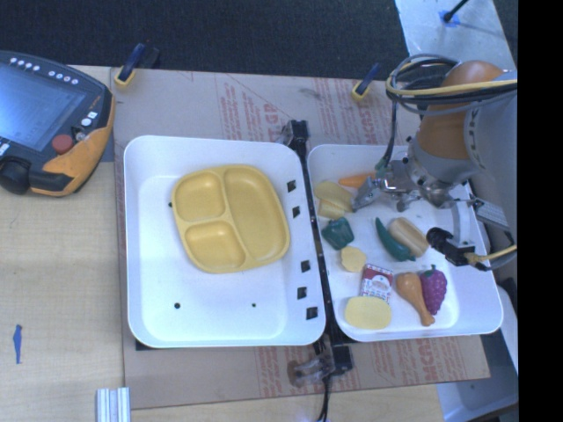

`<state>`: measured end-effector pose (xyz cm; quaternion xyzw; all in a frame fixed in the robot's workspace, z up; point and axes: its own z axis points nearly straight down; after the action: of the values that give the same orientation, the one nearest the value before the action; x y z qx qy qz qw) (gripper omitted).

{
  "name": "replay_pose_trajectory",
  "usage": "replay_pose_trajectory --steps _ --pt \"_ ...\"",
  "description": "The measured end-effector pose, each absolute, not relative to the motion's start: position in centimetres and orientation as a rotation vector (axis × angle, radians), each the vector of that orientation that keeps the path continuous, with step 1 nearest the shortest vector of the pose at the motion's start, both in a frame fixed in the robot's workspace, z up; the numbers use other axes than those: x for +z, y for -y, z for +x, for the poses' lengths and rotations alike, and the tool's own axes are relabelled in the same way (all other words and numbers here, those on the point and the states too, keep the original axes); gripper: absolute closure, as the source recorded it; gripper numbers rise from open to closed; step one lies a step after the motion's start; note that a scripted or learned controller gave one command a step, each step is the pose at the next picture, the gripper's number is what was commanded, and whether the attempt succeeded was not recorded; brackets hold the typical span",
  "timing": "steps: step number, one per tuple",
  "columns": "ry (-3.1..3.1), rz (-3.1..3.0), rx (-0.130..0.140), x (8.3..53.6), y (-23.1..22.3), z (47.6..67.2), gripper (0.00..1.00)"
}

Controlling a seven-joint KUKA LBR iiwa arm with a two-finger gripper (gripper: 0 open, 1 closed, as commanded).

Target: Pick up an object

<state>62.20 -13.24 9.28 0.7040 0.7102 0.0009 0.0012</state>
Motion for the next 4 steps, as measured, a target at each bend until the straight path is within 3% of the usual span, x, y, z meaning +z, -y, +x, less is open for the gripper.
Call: replay_pose_trajectory --steps 1,2,3,4 --pt "-2.225 2.226 -0.007 9.2 17.5 56.8 0.00" --pt "-2.229 2.210 0.003 9.3 13.3 62.7 0.00" --pt "-2.219 2.231 -0.010 9.2 20.6 55.7 0.00" --pt "-2.230 2.222 -0.006 9.1 19.0 52.9 0.00"
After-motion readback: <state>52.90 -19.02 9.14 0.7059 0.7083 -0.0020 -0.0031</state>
